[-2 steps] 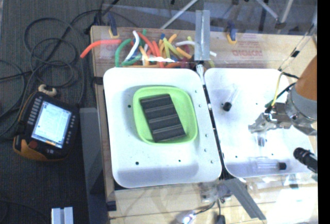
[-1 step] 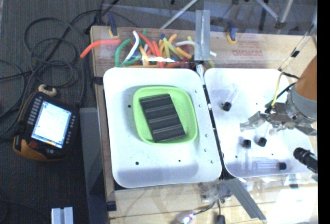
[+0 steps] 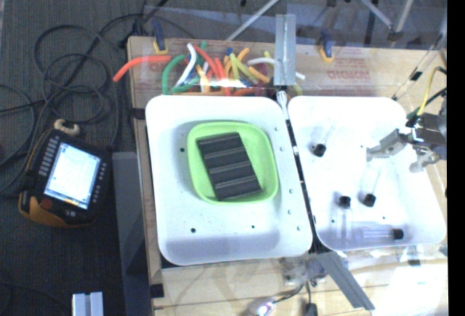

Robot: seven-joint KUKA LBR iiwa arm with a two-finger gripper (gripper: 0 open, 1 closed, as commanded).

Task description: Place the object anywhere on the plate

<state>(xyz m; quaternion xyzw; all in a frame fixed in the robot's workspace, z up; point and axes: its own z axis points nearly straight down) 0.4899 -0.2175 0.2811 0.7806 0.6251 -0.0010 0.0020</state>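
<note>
A dark grey ribbed block (image 3: 228, 165) lies flat on the green plate (image 3: 270, 171), which sits in the left white bin (image 3: 171, 224). My gripper (image 3: 399, 157) hovers over the right side of the right white bin (image 3: 349, 115), well away from the plate. Its two pale fingers (image 3: 379, 150) are spread open with nothing between them. Several clear tubes with black caps lie in the right bin: one at the upper left (image 3: 318, 150), two near the middle (image 3: 343, 200), and one along the front wall (image 3: 378, 234).
A tangle of coloured cables (image 3: 218, 69) lies along the bench's back edge, behind the bins. A metal post (image 3: 285, 53) stands between the bins at the back. A teach pendant (image 3: 65, 178) rests on the floor to the left.
</note>
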